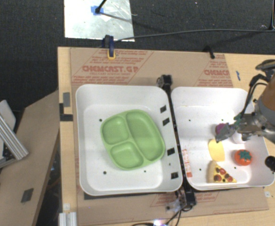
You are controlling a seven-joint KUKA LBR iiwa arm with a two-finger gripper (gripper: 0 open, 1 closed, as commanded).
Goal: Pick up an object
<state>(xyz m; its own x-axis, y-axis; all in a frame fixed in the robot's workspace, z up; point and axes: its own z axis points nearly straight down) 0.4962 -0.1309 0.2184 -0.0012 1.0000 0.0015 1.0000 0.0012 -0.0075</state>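
Note:
In the right bin [198,107] lie a pale yellow cheese-like piece [216,150], a pizza slice toy [221,174] near the front wall, and an orange tomato-like toy with a green top [243,157]. My gripper [223,131] reaches in from the right and hovers just above the yellow piece's far edge, its grey fingers [221,128] pointing left. Nothing shows between the fingers. The arm's orange band sits at the right edge.
The left bin [88,126] holds a green three-compartment plate [149,147]. A black divider clip strip runs between the bins. Cardboard lies under both bins, and a metal rail stands at the far left.

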